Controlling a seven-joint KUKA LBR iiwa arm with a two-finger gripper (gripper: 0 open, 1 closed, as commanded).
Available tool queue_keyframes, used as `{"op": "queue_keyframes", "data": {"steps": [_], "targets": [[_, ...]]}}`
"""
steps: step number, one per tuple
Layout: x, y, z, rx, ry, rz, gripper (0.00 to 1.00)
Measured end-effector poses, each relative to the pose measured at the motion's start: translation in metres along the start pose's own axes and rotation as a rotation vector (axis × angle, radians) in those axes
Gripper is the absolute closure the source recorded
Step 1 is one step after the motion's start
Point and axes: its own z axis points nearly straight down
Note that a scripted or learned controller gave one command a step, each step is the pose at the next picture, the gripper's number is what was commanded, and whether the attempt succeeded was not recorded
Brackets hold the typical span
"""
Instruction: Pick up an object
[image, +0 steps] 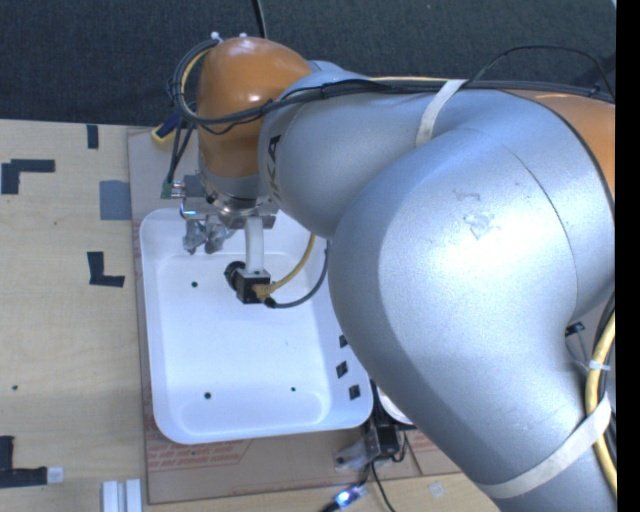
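Note:
My gripper (204, 238) hangs low over the far left corner of the left white bin (180, 400), just inside its back rim. I see nothing held at its tip. The orange band of the wrist (240, 90) sits straight above it. The bin floor near the gripper shows bare white plastic with a few tiny dark dots (207, 395). I can make out no loose object on the part of the floor in sight. The grey arm (470, 250) covers the bin's right edge and everything to the right of it.
The pale wooden bench (60, 330) lies left of the bin, with black tape marks (100, 270) and a grey patch (115, 198) on it. A brown cardboard sheet (200, 460) pokes out under the bin's front edge. Cables and small parts (365, 455) sit at the front right corner.

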Motion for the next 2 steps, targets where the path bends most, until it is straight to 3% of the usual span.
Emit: {"op": "queue_keyframes", "data": {"steps": [2], "targets": [[0.0012,0.0085,0.0032,-0.001,0.002,-0.002,1.0]]}}
